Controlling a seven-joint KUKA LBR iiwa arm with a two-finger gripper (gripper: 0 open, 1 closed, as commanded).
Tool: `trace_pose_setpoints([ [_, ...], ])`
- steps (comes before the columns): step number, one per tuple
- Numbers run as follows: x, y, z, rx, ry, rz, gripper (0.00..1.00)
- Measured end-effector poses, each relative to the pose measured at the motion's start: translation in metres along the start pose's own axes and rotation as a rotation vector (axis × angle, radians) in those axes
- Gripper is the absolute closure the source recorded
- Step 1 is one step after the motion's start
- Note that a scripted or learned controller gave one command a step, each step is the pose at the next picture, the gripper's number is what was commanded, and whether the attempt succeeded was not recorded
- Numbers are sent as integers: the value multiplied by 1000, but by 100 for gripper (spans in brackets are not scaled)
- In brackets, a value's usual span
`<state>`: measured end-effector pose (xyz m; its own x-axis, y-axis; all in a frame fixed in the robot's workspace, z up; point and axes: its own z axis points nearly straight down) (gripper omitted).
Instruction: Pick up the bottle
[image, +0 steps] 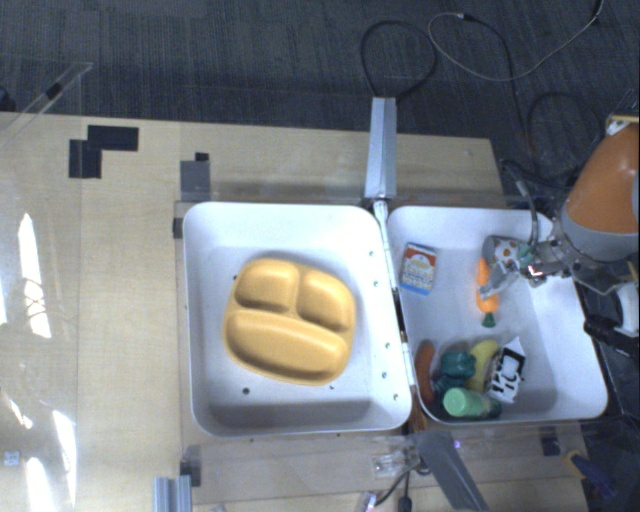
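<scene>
White right bin (570, 330), taken as landmark. Green bottle (462, 400) lies at its near edge, cap toward the front wall, touching a teal item (458, 364) and a yellow item (484, 352). Black-and-white carton (507, 374) sits just beside these. Orange carrot (486, 290) lies mid-bin; small box (418, 269) rests near its left wall. Gripper (503, 256) hangs over the carrot's upper end; jaw state cannot be told. Left bin (200, 330) holds a yellow tray (289, 319).

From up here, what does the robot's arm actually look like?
The arm enters from the right as a rounded orange band over grey casing. Its end effector is a small silvery metal assembly with dark parts and a tiny reddish spot.
</scene>
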<state>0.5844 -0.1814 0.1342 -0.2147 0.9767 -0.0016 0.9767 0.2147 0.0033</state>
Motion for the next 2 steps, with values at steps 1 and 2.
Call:
trace_pose_setpoints([
  [1,-6,-84,33,2,2,-80,0],
  [2,28,-19,41,1,1,-167,0],
])
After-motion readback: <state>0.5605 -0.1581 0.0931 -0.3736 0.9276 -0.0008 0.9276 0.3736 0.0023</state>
